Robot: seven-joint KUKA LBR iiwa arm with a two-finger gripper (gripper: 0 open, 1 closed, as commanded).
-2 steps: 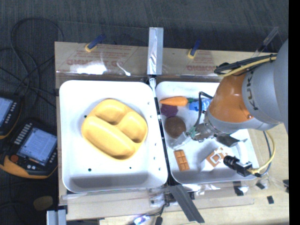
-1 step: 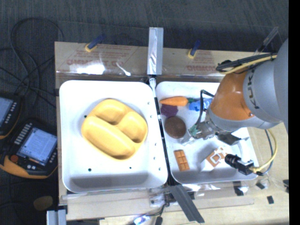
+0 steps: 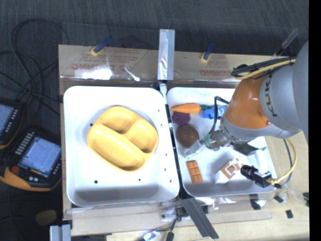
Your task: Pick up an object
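In the right bin (image 3: pixel 261 182) lie an orange carrot (image 3: pixel 185 108), a purple piece (image 3: pixel 180 118), a brown ball (image 3: pixel 187 134), a blue piece (image 3: pixel 210 113), an orange-brown waffle block (image 3: pixel 194 170) and a small white and orange square piece (image 3: pixel 230 168). My gripper (image 3: pixel 214 139) reaches down into this bin from the right, just right of the brown ball, under the orange wrist band. A large yellow bread-like lump (image 3: pixel 122 137) fills the middle of the left bin (image 3: pixel 80 185).
A black cable end with a yellow lead (image 3: pixel 257 175) hangs over the right bin's front right corner. A metal divider strip (image 3: pixel 166 54) stands behind the bins. A handheld control pendant (image 3: pixel 30 157) lies on the floor at left.
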